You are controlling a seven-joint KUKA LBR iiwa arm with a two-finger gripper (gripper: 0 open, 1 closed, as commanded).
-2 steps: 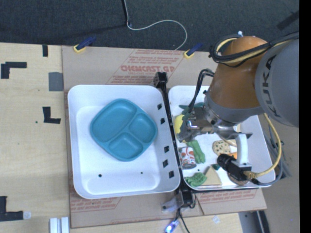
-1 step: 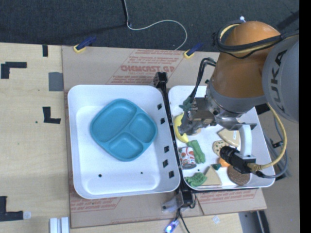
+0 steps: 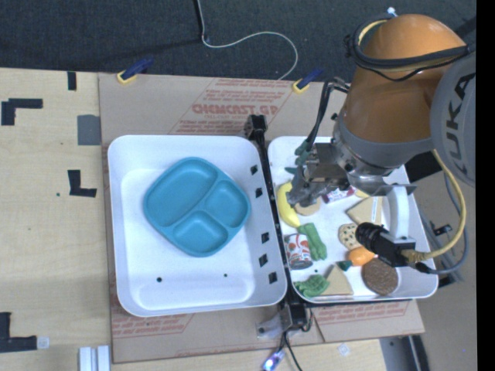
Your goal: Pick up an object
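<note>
Jaws impossible to read from up here, the gripper (image 3: 309, 185) sits low in the right bin (image 3: 421, 288), right over a banana (image 3: 287, 207). Green pieces, a small can (image 3: 299, 251) and a brown disc (image 3: 380, 277) lie nearby. Blue divided plate (image 3: 196, 205) rests in the left bin (image 3: 131, 284).
</note>
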